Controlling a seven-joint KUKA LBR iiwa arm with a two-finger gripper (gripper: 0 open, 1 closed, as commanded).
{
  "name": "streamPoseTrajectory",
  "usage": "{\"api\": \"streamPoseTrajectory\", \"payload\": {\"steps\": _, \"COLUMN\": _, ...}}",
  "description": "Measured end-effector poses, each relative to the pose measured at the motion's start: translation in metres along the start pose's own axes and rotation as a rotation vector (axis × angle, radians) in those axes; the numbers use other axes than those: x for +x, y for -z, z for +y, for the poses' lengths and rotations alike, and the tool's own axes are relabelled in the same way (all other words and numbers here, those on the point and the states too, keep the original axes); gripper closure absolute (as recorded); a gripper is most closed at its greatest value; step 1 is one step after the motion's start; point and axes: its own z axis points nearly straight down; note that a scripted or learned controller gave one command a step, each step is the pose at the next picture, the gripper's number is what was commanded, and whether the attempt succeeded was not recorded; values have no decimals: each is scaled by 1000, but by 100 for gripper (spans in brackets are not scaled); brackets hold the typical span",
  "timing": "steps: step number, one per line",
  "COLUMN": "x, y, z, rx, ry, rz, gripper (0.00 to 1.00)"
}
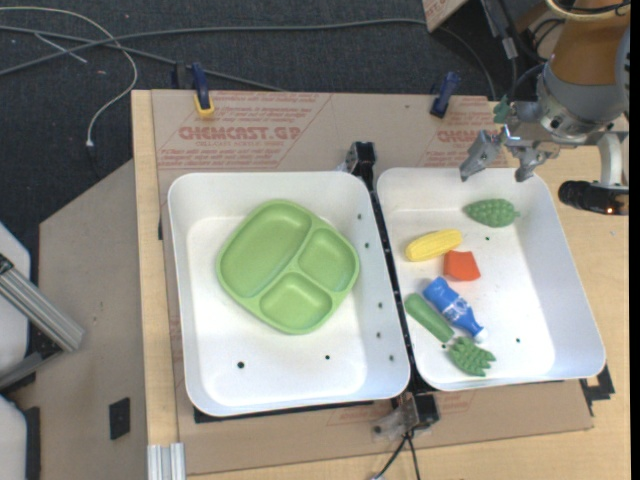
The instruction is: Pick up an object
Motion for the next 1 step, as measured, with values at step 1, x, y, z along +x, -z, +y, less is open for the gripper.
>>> {"api": "streamPoseTrajectory", "payload": {"steps": 1, "x": 7, "y": -60, "z": 2, "rx": 6, "ry": 1, "rz": 1, "gripper": 0}}
